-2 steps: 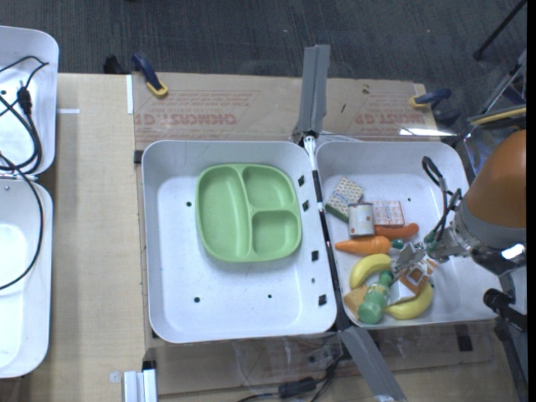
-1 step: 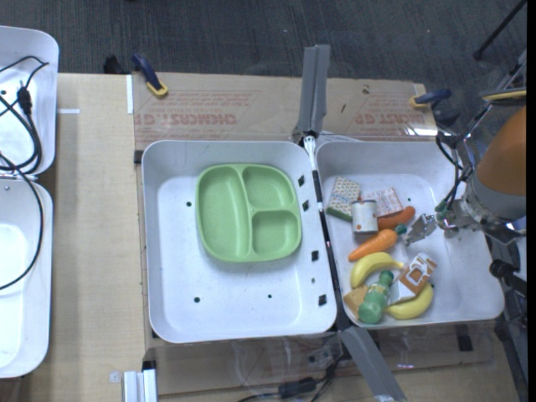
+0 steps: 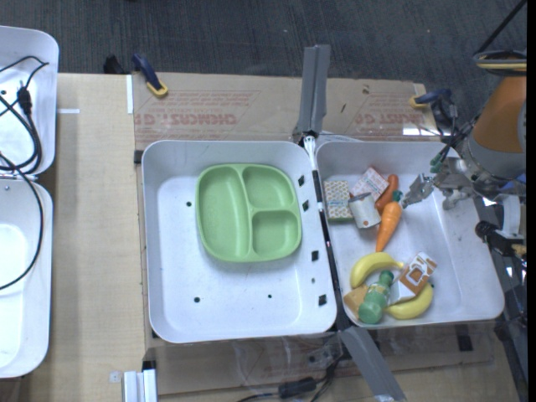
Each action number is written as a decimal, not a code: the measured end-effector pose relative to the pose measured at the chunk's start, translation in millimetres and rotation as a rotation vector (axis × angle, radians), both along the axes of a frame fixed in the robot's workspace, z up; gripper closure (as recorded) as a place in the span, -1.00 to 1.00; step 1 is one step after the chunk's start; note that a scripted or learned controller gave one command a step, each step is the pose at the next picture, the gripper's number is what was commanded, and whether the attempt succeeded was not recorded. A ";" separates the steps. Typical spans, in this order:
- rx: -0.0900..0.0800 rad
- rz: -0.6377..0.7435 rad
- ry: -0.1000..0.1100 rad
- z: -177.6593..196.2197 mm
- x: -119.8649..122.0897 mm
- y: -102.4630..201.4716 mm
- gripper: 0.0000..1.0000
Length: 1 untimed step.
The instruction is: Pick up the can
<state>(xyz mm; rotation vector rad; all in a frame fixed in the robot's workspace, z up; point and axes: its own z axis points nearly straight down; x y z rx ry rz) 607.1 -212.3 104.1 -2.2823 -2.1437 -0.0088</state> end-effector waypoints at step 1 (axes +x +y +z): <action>-0.011 0.089 -0.002 17.8 -66.3 1.4 -1.00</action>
